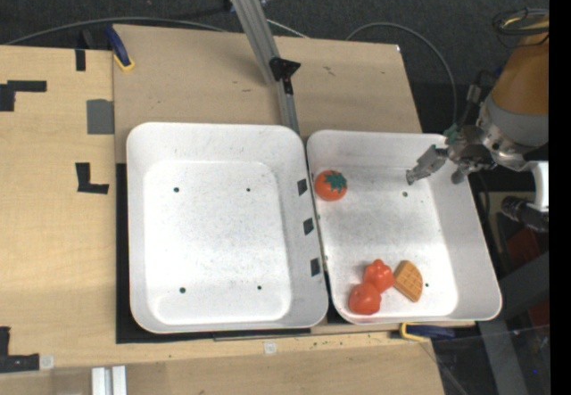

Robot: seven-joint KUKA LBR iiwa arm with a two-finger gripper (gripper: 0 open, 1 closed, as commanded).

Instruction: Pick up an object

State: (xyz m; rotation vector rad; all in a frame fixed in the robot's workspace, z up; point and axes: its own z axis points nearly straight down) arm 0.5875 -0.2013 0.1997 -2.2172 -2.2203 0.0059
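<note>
The grey arm with its orange band reaches in from the right, and its claw (434,163) hangs over the upper right part of the right shallow white plastic bin (464,246), with nothing between its tips. I cannot tell its state. In that bin lie 3 things: a round orange-red toy tomato with a green top (331,185) near the upper left corner, and, touching each other at the bottom, a lumpy red toy pepper (370,286) and a tan waffle-patterned piece (409,280). The left white bin (143,206) sits beside it on the wooden desk (53,206).
</note>
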